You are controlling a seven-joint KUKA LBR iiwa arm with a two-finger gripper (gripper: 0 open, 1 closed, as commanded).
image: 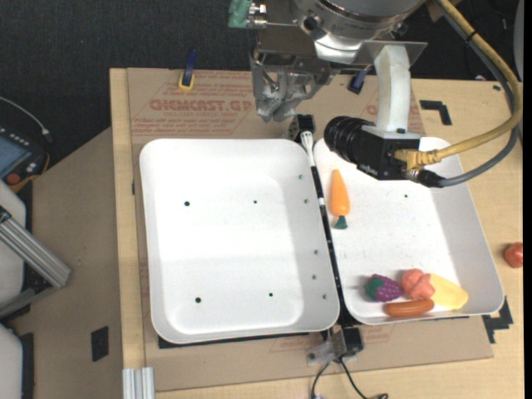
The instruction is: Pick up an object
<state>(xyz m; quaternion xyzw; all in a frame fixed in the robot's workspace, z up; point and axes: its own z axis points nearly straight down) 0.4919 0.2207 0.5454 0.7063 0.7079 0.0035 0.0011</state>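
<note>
In the right bin [416, 223] we count five toy foods. One orange carrot [339, 192] with a green top lies alone near the divider between the bins, upright in the frame, green end toward us. The other four sit clustered at the near edge of that bin: one purple bunch of grapes [383, 288], one pink piece [417, 283] whose kind we cannot make out, one yellow piece [449, 293] (possibly a lemon or banana, too blurred to settle), and one reddish-orange sausage [408, 308] lying across the front of the group. The grapes touch the pink piece, the pink piece touches the yellow one, and the sausage lies just beneath them.

The left bin [233, 231] shows four small dark dots on its white floor.

We see one gripper [278, 98], hanging above the cardboard-coloured board [199, 102] beyond the far rim of the left bin, well apart from the carrot and farther still from the cluster. Nothing lies between its fingers that we can see; whether they are spread or closed we cannot tell from this angle.

One black cylindrical unit [366, 148], with a yellow hose [474, 140] running off it, overhangs the far corner of the right bin. One more orange-red object [514, 255] sits outside the right bin, at the frame's right edge. One blue-and-yellow clamp [189, 71] sits on the board's far edge.
</note>
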